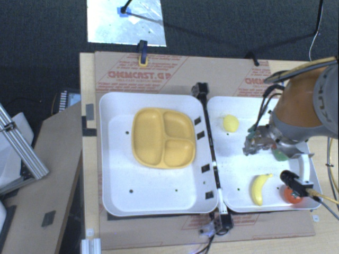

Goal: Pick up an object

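Camera view: you see the gripper (253, 143) over the right bin (238, 197); its state, you cannot tell.
Banana (258, 188): near the front wall.
Feel: likely light, smooth toy.
Hold: across its middle.

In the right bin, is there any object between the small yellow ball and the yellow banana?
No. In the camera view, only bare white bin floor lies between the small yellow ball and the yellow banana; the gripper hangs just right of that stretch.

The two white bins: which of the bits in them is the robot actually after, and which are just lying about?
For the job:
small yellow ball
yellow plastic banana
round orange-red object
robot's hand, over the right-hand white bin

Lying about:
yellow divided plastic plate in the left-hand white bin
silver foil sheet
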### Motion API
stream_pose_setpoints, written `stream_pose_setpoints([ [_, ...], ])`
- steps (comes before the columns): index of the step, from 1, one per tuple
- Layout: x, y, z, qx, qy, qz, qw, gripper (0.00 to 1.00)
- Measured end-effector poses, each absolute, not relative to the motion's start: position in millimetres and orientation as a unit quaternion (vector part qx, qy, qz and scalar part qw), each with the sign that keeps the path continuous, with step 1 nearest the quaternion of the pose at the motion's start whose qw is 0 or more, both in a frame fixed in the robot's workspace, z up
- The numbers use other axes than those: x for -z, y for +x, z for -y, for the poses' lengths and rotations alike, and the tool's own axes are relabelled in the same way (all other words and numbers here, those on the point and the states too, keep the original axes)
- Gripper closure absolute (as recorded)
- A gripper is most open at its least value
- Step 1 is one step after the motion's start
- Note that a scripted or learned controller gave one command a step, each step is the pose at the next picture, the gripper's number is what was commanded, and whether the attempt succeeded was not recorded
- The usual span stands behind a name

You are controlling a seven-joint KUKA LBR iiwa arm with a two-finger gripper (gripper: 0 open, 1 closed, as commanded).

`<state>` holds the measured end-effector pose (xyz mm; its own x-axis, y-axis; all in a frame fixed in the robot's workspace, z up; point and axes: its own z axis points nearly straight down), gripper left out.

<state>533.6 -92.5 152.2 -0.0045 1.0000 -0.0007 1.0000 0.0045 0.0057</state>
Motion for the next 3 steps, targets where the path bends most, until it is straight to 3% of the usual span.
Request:
stream_pose_setpoints([
  [2,-243.3,532.7,102.1,-0.0018,0.706,-0.708,0.003,1.00],
  [3,-248.1,532.0,42.8,-0.0015,0.704,-0.711,0.001,1.00],
])
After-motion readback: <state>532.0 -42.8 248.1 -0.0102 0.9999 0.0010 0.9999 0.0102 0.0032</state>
